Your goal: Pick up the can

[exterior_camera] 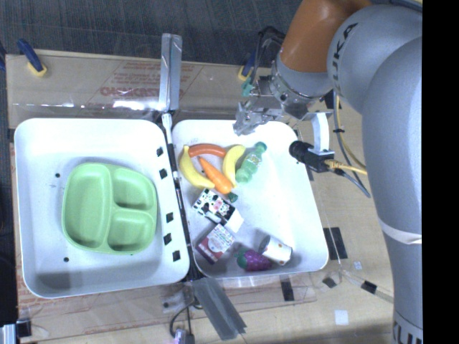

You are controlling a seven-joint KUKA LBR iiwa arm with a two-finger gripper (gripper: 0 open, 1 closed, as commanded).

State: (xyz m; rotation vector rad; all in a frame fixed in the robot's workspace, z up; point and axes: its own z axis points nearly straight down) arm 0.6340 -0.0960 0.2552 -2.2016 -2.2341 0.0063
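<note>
A small dark red can (215,242) with a white label lies on its side near the front left corner of the right bin (305,213). My gripper (246,122) hangs over the far edge of that bin, just above the bananas and well away from the can. I see nothing held in it.
The right bin also holds two bananas (188,172), a carrot (216,175), a sausage (206,150), a green bottle (249,163), a black-and-white box (214,205), purple grapes (254,261) and a white cup (277,251). A green divided plate (109,208) sits in the left bin.
</note>
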